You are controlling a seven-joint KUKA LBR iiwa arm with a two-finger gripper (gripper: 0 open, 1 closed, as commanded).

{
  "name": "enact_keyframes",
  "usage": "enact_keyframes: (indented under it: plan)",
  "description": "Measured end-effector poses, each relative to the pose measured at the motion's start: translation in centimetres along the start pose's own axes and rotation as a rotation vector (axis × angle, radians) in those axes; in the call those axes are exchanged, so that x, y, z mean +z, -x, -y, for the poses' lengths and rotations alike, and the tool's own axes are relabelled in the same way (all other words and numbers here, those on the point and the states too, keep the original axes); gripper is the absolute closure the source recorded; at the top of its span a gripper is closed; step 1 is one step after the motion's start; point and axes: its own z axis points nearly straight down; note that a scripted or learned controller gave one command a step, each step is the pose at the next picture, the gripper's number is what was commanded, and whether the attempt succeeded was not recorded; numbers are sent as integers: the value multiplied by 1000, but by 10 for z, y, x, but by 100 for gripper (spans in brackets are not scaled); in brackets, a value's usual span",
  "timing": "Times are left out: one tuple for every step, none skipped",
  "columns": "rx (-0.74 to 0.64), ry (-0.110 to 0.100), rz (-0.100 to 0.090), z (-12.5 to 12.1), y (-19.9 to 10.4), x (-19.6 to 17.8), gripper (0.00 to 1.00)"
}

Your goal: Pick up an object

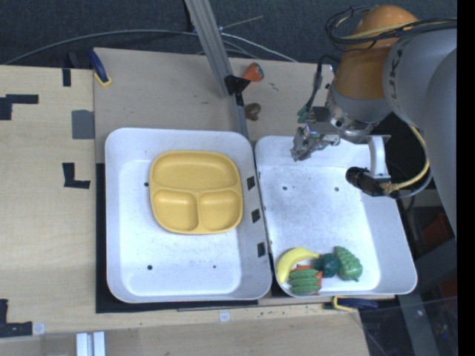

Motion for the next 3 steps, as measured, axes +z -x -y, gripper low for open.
enact_keyframes:
  plan:
    - [1, -2, 1, 24, -42, 2, 100]
    - [-1, -1, 0, 46, -96, -12, 100]
    - [-2, -2, 0, 70, -156, -11, 100]
